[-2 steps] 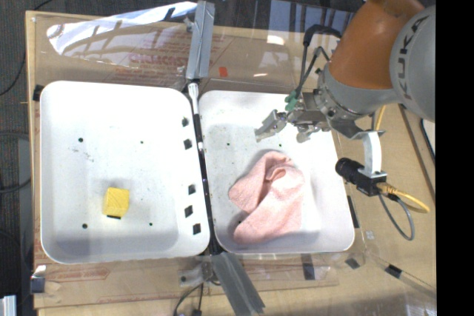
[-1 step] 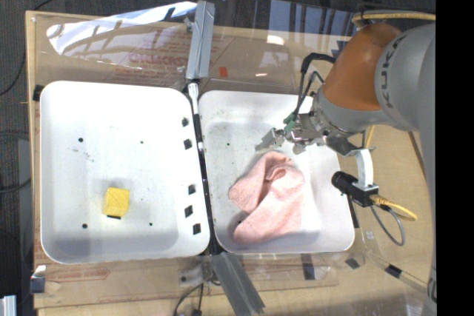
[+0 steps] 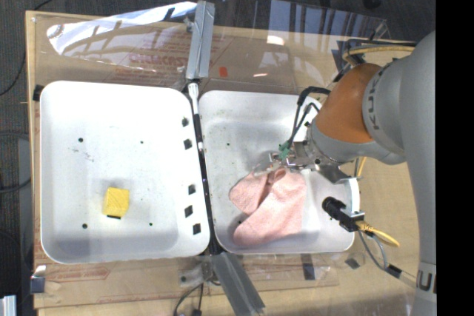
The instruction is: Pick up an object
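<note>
A crumpled pink cloth [image 3: 268,206] lies in the front part of the right bin [image 3: 237,122]. My gripper [image 3: 284,159] is low in that bin, right at the cloth's upper edge, and the cloth seems bunched up toward it. The grey wrist with its orange band [image 3: 348,115] reaches in from the right above it. A small yellow block [image 3: 116,202] rests flat in the front left area of the left bin [image 3: 111,115], far from the gripper.
A metal divider [image 3: 197,159] with black clips separates the two bins. A clear plastic sheet [image 3: 148,33] rises behind the bins. Cables and a black connector [image 3: 339,212] hang by the right bin's right wall.
</note>
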Motion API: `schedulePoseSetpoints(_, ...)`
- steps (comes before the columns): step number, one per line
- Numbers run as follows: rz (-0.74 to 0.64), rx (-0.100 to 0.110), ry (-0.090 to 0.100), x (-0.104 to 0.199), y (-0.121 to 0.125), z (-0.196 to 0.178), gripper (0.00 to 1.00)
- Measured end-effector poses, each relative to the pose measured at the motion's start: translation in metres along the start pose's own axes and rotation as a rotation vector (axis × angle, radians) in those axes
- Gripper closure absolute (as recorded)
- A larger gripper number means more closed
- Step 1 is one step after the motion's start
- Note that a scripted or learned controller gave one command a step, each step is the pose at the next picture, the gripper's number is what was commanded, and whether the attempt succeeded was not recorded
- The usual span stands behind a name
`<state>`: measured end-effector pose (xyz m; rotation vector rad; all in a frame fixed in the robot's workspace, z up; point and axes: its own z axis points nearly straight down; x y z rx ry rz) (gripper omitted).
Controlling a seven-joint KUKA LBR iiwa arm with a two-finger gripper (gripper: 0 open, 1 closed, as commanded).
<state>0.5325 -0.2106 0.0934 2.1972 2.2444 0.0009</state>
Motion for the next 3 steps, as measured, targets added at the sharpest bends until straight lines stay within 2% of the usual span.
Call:
schedulePoseSetpoints(1, -0.005, 0.001, -0.002, 0.0, 0.0, -0.01, 1.0)
schedulePoseSetpoints(2, 0.036, 0.004, 0.0, 0.0, 0.052, -0.021, 1.0)
schedulePoseSetpoints(3, 0.049, 0.003, 0.001, 0.05, 0.085, -0.135, 1.0)
